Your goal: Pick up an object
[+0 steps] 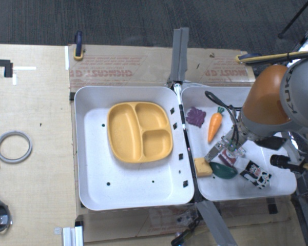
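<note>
Lower right of the frame, inside the right bin [277, 191], the gripper [227, 151] is hanging low over a clutter of small items; whether it is spread or pressed together I cannot tell, glare and clear plastic are hiding that; nothing is visibly pinched, so judging the pick as not yet made.

Nearest candidate is looking like the dark green bowl [225, 171], sitting just below the gripper in the picture, nearly touching it; the yellow sponge [203, 167] is lying just to the lower left, against the bin wall; the carrot [214, 126] is lying just up and left of the tool, its long axis running near vertical in the frame, leafy end toward the top; the purple grapes [196, 117] are sitting farther up left, near the carrot; the black-and-white cow toy [256, 174] is lying to the lower right, apart from the gripper.

Judging the coming move as turning on a short drop straight down onto the bowl.

Left bin [90, 178] is holding the yellow divided plate [140, 132], well apart from the tool.
</note>
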You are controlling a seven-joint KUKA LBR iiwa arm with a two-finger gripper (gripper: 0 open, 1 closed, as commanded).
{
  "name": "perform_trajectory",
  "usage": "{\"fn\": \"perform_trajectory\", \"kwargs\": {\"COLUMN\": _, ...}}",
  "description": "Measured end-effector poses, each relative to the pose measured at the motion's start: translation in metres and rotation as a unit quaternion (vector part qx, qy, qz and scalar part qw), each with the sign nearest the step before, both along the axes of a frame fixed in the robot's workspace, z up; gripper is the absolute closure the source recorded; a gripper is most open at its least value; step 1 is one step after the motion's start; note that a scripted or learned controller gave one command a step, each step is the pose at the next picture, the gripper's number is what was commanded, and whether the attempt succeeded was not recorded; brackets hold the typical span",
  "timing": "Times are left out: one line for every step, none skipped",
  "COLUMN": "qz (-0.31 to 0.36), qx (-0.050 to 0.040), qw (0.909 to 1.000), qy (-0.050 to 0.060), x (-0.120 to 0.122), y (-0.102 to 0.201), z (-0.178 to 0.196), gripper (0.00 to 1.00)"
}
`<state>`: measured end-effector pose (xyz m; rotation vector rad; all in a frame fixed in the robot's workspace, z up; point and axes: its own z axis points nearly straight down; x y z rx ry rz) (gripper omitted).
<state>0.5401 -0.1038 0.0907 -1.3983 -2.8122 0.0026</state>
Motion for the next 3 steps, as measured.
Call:
{"fn": "perform_trajectory", "kwargs": {"qz": 0.001, "qx": -0.0005, "qw": 1.0, "qy": 0.0, "x": 0.001, "y": 0.0, "z": 0.009, "gripper": 1.0}}
{"fn": "perform_trajectory", "kwargs": {"qz": -0.295, "qx": -0.001, "qw": 0.9554, "qy": 0.0, "x": 0.04, "y": -0.021, "z": 0.0, "gripper": 1.0}}
{"fn": "perform_trajectory", "kwargs": {"qz": -0.295, "qx": -0.001, "qw": 0.9554, "qy": 0.0, "x": 0.04, "y": -0.021, "z": 0.0, "gripper": 0.0}}
